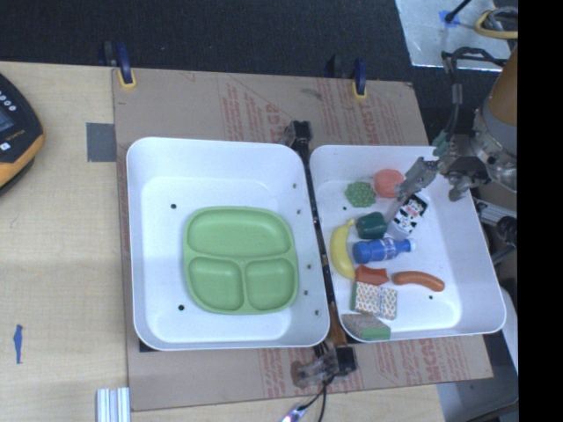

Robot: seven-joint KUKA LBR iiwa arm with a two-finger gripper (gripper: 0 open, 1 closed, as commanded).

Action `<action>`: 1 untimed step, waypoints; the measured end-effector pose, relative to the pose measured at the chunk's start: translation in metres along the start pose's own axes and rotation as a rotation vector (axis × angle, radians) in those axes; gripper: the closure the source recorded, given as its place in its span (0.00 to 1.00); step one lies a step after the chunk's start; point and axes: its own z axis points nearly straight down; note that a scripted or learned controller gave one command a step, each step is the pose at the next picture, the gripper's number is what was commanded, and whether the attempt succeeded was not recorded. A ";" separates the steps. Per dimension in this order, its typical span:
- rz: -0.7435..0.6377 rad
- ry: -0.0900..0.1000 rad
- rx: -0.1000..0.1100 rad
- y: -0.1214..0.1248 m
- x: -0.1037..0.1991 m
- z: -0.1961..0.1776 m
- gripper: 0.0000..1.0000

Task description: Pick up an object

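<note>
The right bin holds several small objects. Among them are a yellow banana, a blue bottle, a dark green block, a green leafy piece, a pink round item, an orange-red sausage and a white-and-black packet. My gripper hovers over the bin's far right part, open. One finger slants down toward the white-and-black packet, beside the pink item. Nothing sits between the fingers.
The left bin carries a light green divided plate. A red piece, a checkered packet and a grey-green item lie at the right bin's near edge. A yellow-and-black device sits on the bench at far left.
</note>
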 end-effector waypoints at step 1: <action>0.001 0.000 0.003 0.032 -0.006 0.112 0.00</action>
